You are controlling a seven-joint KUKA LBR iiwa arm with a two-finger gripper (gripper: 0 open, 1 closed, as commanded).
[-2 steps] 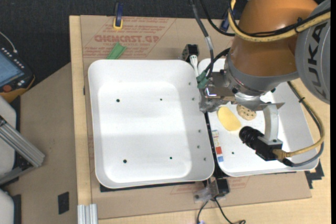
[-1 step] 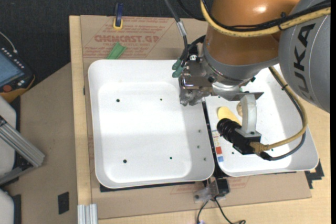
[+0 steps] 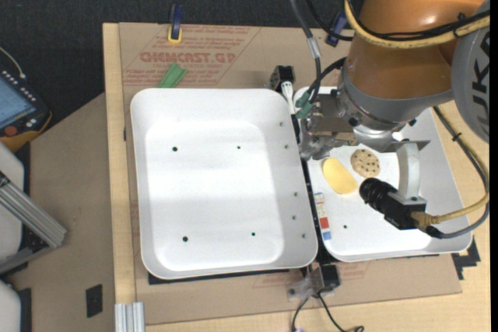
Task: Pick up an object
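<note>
The gripper (image 3: 323,138) hangs by the right bin (image 3: 436,241) wall (finger state: cannot tell), so it might miss the yellow piece (image 3: 338,176).

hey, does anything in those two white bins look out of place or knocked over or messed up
Nothing stands out. The yellow object and the speckled round object lie side by side in the right bin, beneath the arm. Both bins sit flat; the left bin looks undamaged.

Orange-banded arm (image 3: 405,27), wrist downward
</note>
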